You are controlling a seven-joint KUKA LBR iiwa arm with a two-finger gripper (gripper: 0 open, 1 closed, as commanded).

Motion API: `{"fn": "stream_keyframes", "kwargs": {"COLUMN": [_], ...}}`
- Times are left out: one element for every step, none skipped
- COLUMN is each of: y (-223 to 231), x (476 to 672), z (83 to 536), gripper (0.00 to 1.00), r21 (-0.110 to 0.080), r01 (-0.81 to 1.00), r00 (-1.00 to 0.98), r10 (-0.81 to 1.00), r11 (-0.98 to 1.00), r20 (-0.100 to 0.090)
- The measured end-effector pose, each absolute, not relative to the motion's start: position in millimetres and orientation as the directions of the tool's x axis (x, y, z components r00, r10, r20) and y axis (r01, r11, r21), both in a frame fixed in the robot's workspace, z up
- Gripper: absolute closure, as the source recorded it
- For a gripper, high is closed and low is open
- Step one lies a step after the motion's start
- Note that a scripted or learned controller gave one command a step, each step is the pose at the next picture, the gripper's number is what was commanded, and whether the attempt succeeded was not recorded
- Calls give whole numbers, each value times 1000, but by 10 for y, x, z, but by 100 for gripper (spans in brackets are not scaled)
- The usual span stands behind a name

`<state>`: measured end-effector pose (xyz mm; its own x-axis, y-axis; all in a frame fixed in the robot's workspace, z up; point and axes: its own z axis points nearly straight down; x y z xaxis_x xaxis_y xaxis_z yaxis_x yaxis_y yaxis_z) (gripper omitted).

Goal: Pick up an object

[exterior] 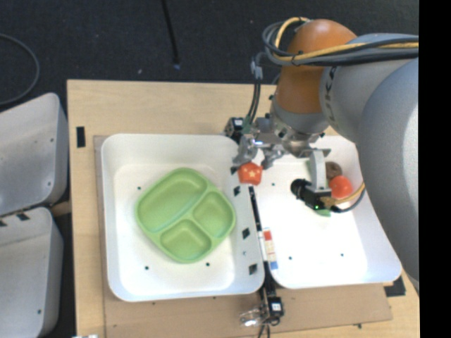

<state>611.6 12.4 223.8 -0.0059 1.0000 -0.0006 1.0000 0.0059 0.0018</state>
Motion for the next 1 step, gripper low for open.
{"fn": "stream_keyframes", "kwargs": {"y": [697], "x": [6380], "z": [2277], "gripper": [100], "r21": [3], "r01": [1000], "r00": [-8], "r10": [1000], "r11": [8], "r20": [2]}}
